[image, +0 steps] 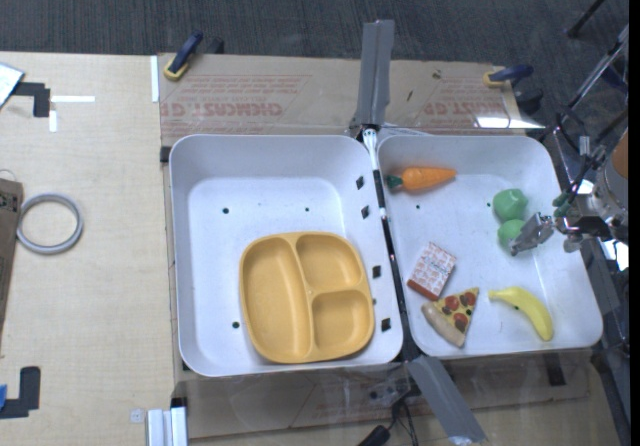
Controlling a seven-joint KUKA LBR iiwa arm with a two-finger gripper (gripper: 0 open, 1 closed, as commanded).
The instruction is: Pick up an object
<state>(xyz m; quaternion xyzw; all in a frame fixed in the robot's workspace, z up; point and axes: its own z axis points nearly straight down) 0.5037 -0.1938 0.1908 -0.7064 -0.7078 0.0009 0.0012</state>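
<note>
Gripper low at the right rim of the right-hand bin, nothing picked yet.

The gripper [528, 234] sits at the right of the frame, just beside the green toy [510, 214]; its metal fingers [524, 238] look slightly apart with nothing between them, though they are small and hard to read. Candidate objects all lie in the right bin [470, 156]: the carrot [424, 178] at upper centre, the small red-and-white packet [432, 270], the pizza slice [452, 314] and the banana [526, 311] lower down. The yellow divided plate [304, 296] fills the left bin [200, 234]. As I judge it, the rounded green toy could roll or squirt aside if the fingers close off-centre, and working this close to the wall risks scraping the rim.
</note>
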